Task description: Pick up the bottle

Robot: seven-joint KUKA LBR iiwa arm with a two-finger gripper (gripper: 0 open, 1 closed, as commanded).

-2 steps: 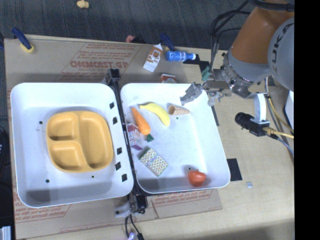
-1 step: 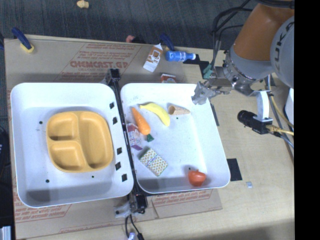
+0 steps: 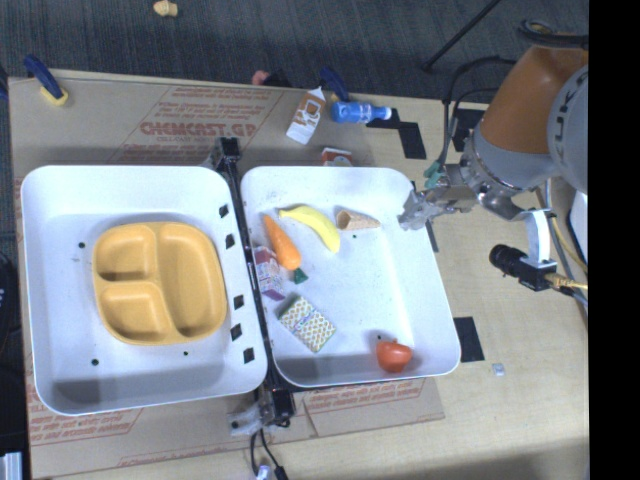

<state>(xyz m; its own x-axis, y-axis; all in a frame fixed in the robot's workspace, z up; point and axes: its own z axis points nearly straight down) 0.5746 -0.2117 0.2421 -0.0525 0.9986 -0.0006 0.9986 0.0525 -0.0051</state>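
Camera view puts your gripper (image 3: 418, 213) at the right bin's (image 3: 425, 298) edge; grip state, can't tell. Swing back to the blue bottle (image 3: 358, 113) lying on the bench.

We see the pincer (image 3: 412, 214) at the right bin's (image 3: 425, 298) far right rim, the grey arm (image 3: 520, 138) reaching in behind it. In that bin lie a banana (image 3: 312, 225), a carrot (image 3: 282, 243), a cone-shaped piece (image 3: 356, 220), a patterned packet (image 3: 306, 324) and a tomato (image 3: 394, 355). The left bin (image 3: 50, 268) holds a yellow divided plate (image 3: 160, 281). A blue bottle (image 3: 358, 113) lies on the bench (image 3: 520, 368) beyond the bins, beside a small carton (image 3: 306, 115).
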